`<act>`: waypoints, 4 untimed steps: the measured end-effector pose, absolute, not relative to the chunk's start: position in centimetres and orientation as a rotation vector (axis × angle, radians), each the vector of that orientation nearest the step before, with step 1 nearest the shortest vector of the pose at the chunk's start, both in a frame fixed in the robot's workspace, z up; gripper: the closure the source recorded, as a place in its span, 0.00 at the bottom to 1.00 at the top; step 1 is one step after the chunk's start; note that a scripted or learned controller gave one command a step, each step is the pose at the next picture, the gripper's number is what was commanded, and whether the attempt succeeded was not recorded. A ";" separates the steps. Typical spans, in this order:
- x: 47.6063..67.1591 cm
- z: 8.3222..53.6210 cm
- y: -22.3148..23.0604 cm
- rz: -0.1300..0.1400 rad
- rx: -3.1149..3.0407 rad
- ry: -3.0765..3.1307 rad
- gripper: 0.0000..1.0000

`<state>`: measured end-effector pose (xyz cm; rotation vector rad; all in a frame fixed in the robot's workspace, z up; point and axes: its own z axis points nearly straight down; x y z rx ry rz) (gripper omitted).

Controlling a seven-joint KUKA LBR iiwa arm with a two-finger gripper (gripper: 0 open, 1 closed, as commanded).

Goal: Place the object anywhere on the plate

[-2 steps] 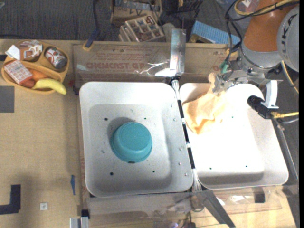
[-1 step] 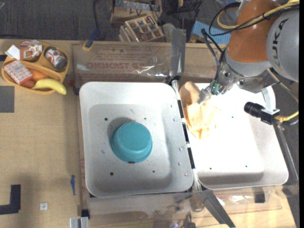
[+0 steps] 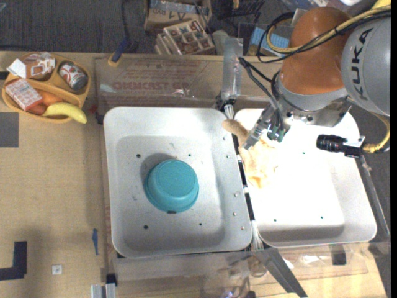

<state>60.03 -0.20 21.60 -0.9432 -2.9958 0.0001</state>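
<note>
Gripper (image 3: 263, 132) hangs over the right bin's (image 3: 322, 228) upper-left corner; cannot tell how the jaws stand. Small tan object (image 3: 234, 126) lies at the divide between bins, just beside the gripper. Teal plate (image 3: 172, 185) sits in the left bin (image 3: 124, 135), well apart.

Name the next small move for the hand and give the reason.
Probably lower the hand onto the pale yellow object in the right bin. It hangs at that bin's upper left corner, right above the object, while the teal plate sits in the left bin.
</note>
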 end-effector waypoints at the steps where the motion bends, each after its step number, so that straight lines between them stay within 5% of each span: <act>1: 58.2 22.6 4.5 -0.001 -0.336 -3.123 1.00; 3: 54.6 22.5 14.6 -0.002 -0.005 -3.141 1.00; 4: 54.6 22.6 14.5 -0.002 -0.006 -3.142 0.00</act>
